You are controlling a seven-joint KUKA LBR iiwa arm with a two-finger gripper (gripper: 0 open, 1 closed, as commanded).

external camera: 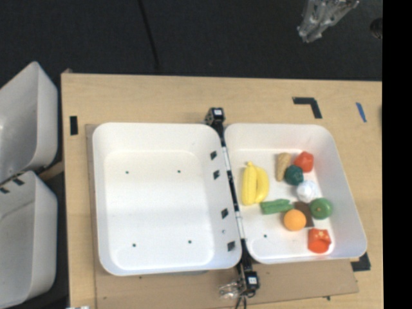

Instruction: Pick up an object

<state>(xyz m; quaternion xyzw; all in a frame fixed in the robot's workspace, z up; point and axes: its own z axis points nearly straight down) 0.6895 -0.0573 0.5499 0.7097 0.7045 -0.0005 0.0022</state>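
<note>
The yellow plastic banana bunch (pixel 254 183) lies in the right white bin (pixel 339 153), near its left wall, long axis running roughly up and down the view with a slight curve. Just right of its lower end a green plastic pepper-like piece (pixel 275 206) lies nearly crosswise. Further right sit a tan potato-shaped piece (pixel 282 165), a red tomato-like piece (pixel 304 161), a dark teal round fruit (pixel 294 174), a white ball (pixel 306 190), a green apple (pixel 320 207), an orange ball (pixel 295 220) and a red piece (pixel 318 239) by the near wall. The left white bin (pixel 154 198) adjoins it.

The silvery two-finger gripper (pixel 312 32) hangs high over the dark floor beyond the bench, well apart from the bins, tilted down-left. Whether its fingers are parted cannot be told.
</note>
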